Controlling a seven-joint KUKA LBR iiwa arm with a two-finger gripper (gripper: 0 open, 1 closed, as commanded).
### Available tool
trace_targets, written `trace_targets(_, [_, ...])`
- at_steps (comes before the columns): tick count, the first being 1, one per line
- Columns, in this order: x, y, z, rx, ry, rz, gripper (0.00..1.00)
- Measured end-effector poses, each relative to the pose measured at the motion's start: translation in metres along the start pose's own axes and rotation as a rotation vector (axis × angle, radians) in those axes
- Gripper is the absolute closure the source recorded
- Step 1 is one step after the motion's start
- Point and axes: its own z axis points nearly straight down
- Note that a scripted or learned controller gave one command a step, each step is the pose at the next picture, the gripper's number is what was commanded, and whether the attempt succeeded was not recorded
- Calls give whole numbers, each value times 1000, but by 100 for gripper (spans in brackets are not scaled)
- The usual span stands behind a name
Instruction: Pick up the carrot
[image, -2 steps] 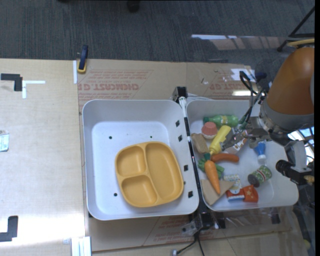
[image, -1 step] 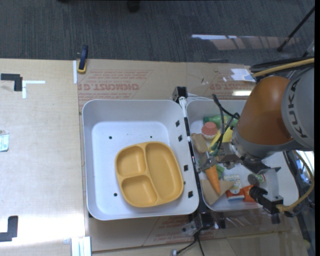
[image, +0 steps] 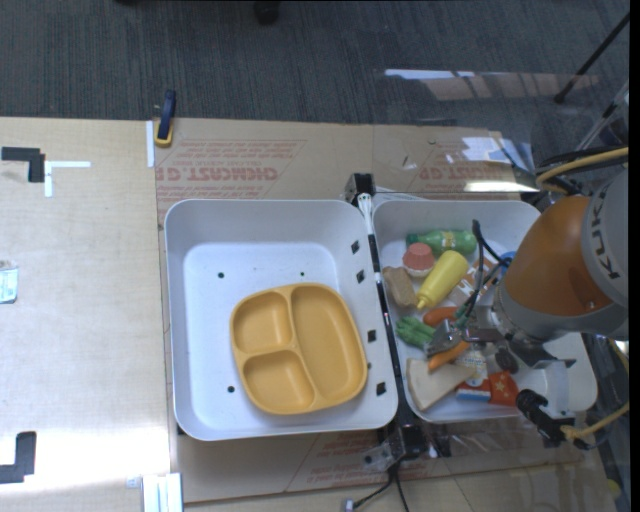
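Nearest the camera's low edge, cables trail off the bench in front of the two shallow white bins. In the right white bin (image: 530, 212), a pale wedge-shaped slice of toy bread (image: 436, 382) lies at the near side, with a small red toy piece (image: 501, 386) just beside it toward the arm. Right above the bread sits the slim orange toy carrot (image: 447, 352), lying at a slant on the pile — touching the dark metal tip of the two-finger gripper (image: 470, 338), which comes in low from the right. How wide the claw stands cannot be told (the wrist and the clutter hide it), nor whether the carrot is actually between its parts.

Level with this, in the left white bin (image: 190, 300), rests a yellow plastic plate with three compartments (image: 298, 347), tilted slightly, nothing lying in it.

Further back in the right bin: a green leafy toy vegetable (image: 411, 329), a yellow squeeze bottle (image: 442, 279) leaning at an angle, a tan lumpy toy (image: 401, 288) and a round red-and-cream toy (image: 419, 258). Beyond these lies a green toy bottle (image: 446, 240) by the far wall.

The grey arm with its orange band (image: 560, 258) looms over the bin's right side.
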Motion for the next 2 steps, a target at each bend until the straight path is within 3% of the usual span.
trace_targets(1, [-4,2,-9,-7,-7,9,100])
trace_targets(2, [62,32,-94,11,0,24,100])
